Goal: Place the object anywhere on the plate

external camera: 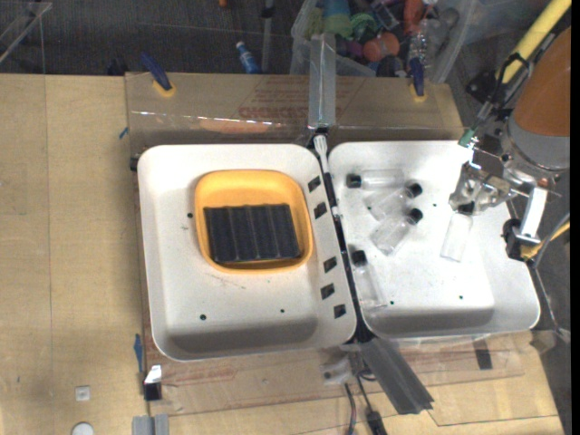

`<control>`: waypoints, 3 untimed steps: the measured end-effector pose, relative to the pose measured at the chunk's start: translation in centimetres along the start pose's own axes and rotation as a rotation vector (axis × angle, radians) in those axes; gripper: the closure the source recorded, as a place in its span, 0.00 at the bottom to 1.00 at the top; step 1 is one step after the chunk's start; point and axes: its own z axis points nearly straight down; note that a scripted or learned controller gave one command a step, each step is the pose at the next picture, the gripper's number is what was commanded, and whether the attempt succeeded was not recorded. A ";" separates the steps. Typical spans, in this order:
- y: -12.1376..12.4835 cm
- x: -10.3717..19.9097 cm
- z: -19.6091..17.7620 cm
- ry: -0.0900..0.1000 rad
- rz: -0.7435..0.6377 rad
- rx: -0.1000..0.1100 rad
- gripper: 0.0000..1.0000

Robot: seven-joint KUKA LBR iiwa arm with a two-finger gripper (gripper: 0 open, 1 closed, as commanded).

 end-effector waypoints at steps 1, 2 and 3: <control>3.9 3.0 0.5 -0.002 -0.134 -0.003 1.00; 5.8 5.4 0.2 -0.002 -0.266 -0.003 1.00; 5.4 6.4 -3.3 -0.002 -0.485 -0.005 1.00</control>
